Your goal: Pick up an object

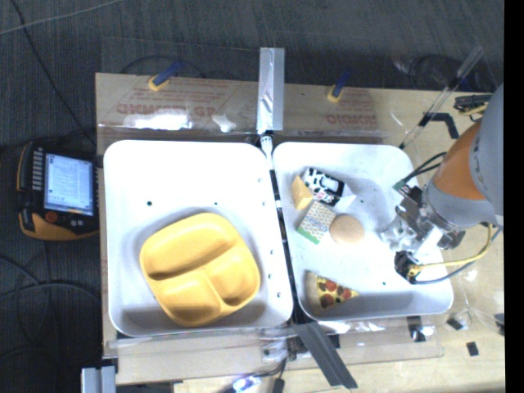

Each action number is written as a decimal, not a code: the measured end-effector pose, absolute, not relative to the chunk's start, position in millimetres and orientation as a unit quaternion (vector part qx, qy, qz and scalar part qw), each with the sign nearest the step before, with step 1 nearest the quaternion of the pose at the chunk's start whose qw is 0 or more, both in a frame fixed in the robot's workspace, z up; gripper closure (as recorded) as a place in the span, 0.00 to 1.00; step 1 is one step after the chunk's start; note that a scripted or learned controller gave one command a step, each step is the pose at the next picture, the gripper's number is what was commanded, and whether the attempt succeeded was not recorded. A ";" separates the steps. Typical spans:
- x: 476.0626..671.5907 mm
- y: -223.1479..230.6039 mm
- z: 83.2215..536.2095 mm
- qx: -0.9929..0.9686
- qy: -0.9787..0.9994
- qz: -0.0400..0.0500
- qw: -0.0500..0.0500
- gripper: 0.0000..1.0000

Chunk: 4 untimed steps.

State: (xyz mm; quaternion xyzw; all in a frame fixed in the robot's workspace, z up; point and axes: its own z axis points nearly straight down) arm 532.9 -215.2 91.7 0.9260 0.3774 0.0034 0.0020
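Observation:
The right bin holds several small items: a black-and-white cow toy beside a yellow cheese wedge, a green-edged cracker box, a tan round bun and a pizza slice near the front wall. My gripper hangs over the right part of that bin, to the right of the bun and apart from it. Nothing shows between its fingers. In the left bin lies a yellow divided tray.
A handheld pendant with a lit screen lies left of the bench. Cables loop off the wrist over the right bin's front right corner. A metal divider post stands behind the two bins.

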 end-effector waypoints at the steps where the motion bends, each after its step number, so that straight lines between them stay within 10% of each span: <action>1: 489.5 -179.2 92.7 0.963 0.268 0.007 0.007 1.00; 3: 496.0 -171.5 91.9 0.989 0.145 0.005 0.006 1.00; 4: 508.2 -221.3 289.5 0.995 0.101 -0.002 0.001 1.00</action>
